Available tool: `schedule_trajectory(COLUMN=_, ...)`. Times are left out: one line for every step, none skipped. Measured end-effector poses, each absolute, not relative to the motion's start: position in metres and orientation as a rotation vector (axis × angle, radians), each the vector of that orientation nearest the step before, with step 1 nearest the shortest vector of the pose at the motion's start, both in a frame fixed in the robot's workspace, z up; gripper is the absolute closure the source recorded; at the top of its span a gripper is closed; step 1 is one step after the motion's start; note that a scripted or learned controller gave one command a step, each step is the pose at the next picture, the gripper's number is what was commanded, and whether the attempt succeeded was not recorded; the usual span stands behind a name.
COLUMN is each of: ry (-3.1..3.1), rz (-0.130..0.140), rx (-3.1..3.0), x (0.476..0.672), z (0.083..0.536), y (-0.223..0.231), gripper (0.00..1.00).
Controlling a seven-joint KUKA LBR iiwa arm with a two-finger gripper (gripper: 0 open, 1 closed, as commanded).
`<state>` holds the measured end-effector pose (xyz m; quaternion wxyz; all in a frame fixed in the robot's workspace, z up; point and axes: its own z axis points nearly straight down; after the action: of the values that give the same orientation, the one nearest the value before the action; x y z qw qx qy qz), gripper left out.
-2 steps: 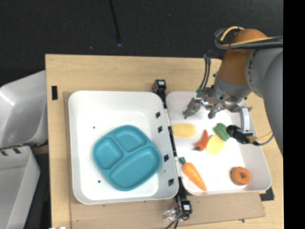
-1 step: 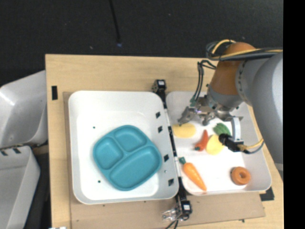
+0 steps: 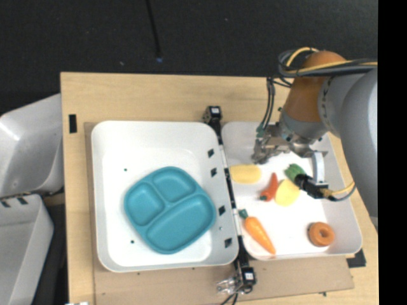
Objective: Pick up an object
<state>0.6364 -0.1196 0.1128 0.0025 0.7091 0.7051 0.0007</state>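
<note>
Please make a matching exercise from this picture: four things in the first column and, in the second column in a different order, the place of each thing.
Things:
1. blue divided plate
2. carrot
3. orange ring
4. pale yellow oval piece

Places:
A. right bin, near its front right corner
B. left bin, lying alone
C. right bin, by its left wall, just below the pincer
D. right bin, near its front left corner

Right pairs: 1-B, 2-D, 3-A, 4-C
</note>
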Motion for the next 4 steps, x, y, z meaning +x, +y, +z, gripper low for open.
schedule_trajectory(ry=2.212, rz=0.004, rx=2.225, x=0.639, z=0.158, y=-0.127, gripper=1.00)
schedule_trajectory(ry=2.218, rz=0.006, rx=2.215, x=0.650, z=0.213, y=-0.133, gripper=1.00)
schedule_trajectory(ry=2.219, rz=0.007, rx=2.213, x=0.649, z=0.279, y=-0.132, gripper=1.00)
schedule_trajectory(ry=2.224, rz=0.002, rx=2.215, x=0.650, z=0.292, y=-0.133, gripper=1.00)
